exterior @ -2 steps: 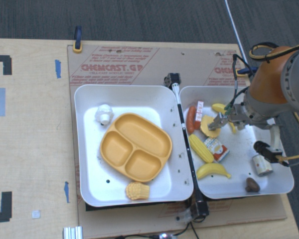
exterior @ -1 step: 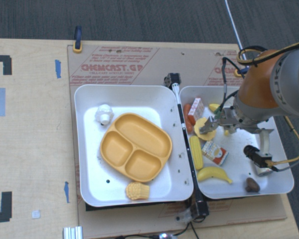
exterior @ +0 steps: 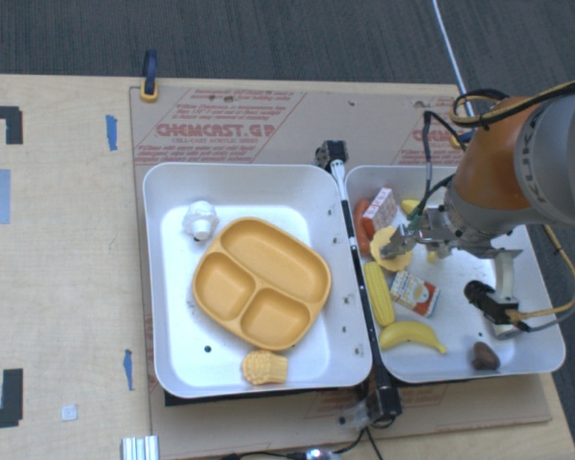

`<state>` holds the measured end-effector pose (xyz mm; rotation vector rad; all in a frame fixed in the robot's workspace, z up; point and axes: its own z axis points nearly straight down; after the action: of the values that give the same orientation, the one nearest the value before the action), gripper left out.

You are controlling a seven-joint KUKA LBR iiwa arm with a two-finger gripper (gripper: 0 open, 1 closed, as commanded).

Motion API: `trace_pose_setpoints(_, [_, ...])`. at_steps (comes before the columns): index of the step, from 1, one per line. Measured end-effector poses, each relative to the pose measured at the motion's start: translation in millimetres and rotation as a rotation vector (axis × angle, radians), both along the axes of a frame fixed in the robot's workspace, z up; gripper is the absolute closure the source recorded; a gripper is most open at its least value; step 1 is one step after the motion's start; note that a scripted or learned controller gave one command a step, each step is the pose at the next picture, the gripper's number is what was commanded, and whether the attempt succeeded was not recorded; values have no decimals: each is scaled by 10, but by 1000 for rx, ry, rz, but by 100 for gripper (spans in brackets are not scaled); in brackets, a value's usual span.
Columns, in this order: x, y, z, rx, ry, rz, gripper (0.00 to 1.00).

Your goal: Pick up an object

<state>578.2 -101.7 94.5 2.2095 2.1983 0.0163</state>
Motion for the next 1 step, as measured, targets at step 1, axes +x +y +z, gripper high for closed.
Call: trace_pose_setpoints(1, [-32,24,0,-1,-2,-1,0])
